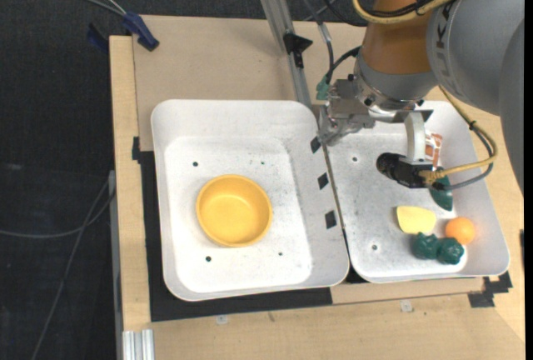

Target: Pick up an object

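My gripper [336, 127] hangs over the far left corner of the right bin [366, 258], close to the rim it shares with the left bin [179, 267]. Nothing shows in its grasp. At the near right of the right bin lie a pale yellow wedge [414, 219], an orange ball [460, 229] and a dark green lumpy object [437, 248]. A small teal piece [442, 199] lies just beyond them. A yellow bowl [234, 209] stands upright in the middle of the left bin.
A slanted metal pole [275, 8] rises behind the bins near the gripper. A blue clip [141, 32] with a cable sits at the bench's far left corner. Black tape tabs [324, 181] mark the rim between the bins.
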Robot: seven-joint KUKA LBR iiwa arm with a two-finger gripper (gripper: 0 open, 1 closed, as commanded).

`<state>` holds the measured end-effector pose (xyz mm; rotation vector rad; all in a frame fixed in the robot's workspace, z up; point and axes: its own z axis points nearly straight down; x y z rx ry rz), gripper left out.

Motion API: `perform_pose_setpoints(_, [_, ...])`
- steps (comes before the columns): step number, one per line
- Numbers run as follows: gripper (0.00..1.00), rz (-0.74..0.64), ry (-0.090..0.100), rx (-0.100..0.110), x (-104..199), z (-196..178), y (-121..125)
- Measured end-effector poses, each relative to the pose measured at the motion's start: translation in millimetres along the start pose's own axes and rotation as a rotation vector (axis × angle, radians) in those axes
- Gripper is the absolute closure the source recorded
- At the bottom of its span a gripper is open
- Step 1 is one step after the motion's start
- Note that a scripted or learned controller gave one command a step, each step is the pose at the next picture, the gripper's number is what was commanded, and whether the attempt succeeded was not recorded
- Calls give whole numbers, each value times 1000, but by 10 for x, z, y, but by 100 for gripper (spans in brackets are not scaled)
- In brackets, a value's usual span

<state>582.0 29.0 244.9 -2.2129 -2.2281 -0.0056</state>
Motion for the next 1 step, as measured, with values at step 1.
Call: perform_pose_setpoints(1, [100,1,0,0,509,-82,126])
